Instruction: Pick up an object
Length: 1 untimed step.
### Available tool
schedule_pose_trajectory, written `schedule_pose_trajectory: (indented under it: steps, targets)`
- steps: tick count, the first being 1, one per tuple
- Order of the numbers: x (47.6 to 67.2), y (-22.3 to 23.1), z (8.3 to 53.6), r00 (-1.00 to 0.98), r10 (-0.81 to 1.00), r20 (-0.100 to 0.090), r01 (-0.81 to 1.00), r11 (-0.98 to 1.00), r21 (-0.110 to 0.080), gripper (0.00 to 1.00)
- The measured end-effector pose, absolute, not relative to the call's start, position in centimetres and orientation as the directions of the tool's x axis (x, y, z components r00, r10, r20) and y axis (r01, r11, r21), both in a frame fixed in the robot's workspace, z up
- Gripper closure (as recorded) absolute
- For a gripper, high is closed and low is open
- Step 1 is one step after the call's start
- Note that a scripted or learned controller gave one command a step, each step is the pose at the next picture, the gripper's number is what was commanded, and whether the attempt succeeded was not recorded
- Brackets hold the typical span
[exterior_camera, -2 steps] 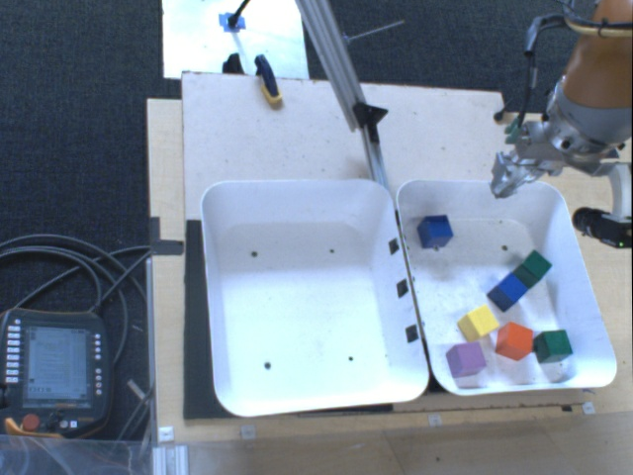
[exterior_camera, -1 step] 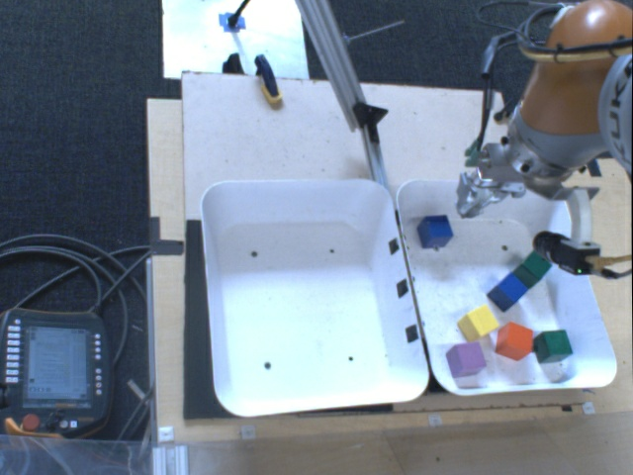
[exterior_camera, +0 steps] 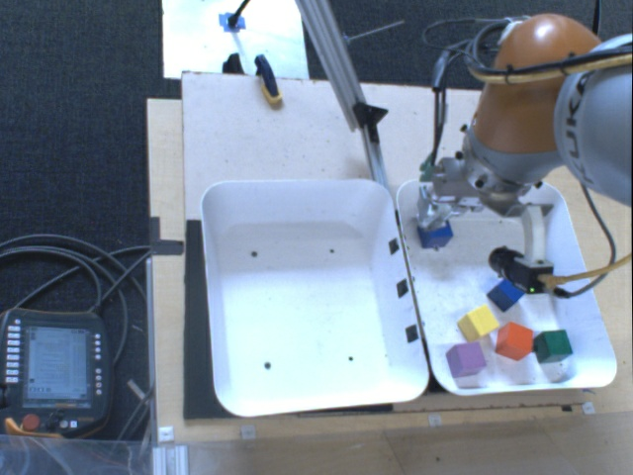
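My gripper (exterior_camera: pixel 434 224) hangs over the far left part of the right bin (exterior_camera: pixel 584 369), under the grey arm with its orange band. A small blue cube (exterior_camera: pixel 435 235) sits between the fingertips, and the gripper is shut on it. Near the bin's front lie five more cubes: another blue cube (exterior_camera: pixel 505 294), a yellow cube (exterior_camera: pixel 479 322), an orange cube (exterior_camera: pixel 513 340), a green cube (exterior_camera: pixel 553 344) and a purple cube (exterior_camera: pixel 466 359).
The left bin (exterior_camera: pixel 223 265) adjoins the right one along a shared wall with black clips. A slanted metal pole (exterior_camera: pixel 336 52) comes down to the bins' far junction. A teach pendant (exterior_camera: pixel 54 369) and cables lie at the left of the bench.
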<state>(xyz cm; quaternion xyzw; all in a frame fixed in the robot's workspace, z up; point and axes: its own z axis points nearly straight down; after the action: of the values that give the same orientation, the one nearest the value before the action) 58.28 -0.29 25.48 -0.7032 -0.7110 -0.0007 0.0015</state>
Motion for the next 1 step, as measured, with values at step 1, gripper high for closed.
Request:
schedule_pose_trajectory:
  steps: [1]
  targets:
    - [55.63, 3.65, 24.67, -0.009, 1.000, 0.002, 1.000, 0.009, -0.002, 1.00]
